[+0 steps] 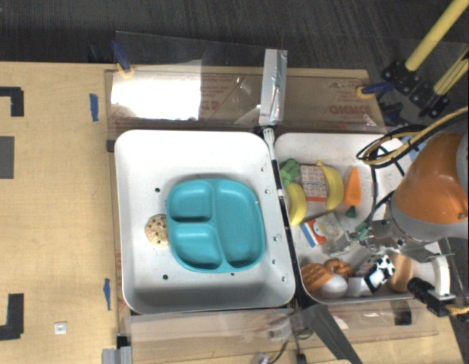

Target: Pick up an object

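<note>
The right bin (pixel 370 144) holds a heap of toy food: two yellow bananas (pixel 297 203), an orange carrot (pixel 354 187), a green item (pixel 289 171), a printed box (pixel 313 182), a red and white packet (pixel 317 231), a brown pastry (pixel 317 274), a white egg (pixel 335 284) and a black and white piece (pixel 382 268). My gripper (pixel 361 240) hangs low over the middle of this heap, just right of the packet and above the pastry. The grey wrist and orange band (pixel 435 188) rise behind it and hide the bin's right side.
The left bin (pixel 143 165) contains a teal divided plate (pixel 217 224) and a cookie (pixel 157 230) beside the plate's left edge. A metal divider (pixel 273 89) and clear sheeting stand behind the bins. Cables (pixel 386 150) loop near the arm.
</note>
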